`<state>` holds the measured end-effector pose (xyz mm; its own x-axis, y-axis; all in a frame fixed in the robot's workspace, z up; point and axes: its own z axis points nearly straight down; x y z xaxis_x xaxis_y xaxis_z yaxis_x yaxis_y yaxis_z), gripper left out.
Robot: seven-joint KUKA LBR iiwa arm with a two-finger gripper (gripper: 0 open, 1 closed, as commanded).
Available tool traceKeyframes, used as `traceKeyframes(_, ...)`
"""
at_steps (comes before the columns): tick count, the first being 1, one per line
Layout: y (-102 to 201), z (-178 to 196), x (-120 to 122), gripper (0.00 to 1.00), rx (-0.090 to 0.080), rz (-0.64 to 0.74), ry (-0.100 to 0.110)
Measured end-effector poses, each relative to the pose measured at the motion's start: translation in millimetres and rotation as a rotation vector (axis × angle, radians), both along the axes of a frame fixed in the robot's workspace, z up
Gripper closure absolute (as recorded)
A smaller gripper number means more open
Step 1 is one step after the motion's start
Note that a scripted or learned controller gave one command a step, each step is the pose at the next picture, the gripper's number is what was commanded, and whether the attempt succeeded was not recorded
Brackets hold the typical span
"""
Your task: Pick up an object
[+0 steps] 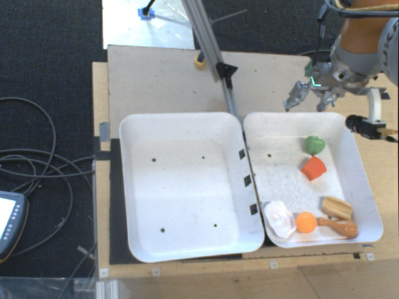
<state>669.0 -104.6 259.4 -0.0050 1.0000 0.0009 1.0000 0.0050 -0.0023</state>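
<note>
Two shallow white bins sit side by side on the bench. The left bin has only a few small dark spots on its floor. The right bin holds all the loose objects.

Toward the far right of that bin lies a small green item, rounded like a toy pepper or apple. Just nearer than it, close but apart, sits an orange-red block, tilted on one edge. Along the near wall lie four more things: a crumpled white object in the near left corner, an orange ball touching its right side, a tan bread-like piece farther right, and a brown elongated piece running from beside the ball toward the near right corner.

The grey arm with its orange band reaches in from the upper right. Its gripper hangs above the far rim of the right bin, well apart from every object. Two fingers show, one to the left and one to the right, spread with a clear gap between them and nothing in that gap.

A grey metal pole slants down over the board behind the bins. Black cables loop on the dark floor to the left, beside a handheld screen.
</note>
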Motion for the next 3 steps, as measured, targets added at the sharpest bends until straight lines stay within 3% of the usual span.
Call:
traceKeyframes(1, 0.0, 2.4, 0.7, 0.00, -0.001, 0.001, -0.004)
traceKeyframes(3, -13.4, -94.0, 9.9, 0.00, -0.001, -0.004, 0.001)
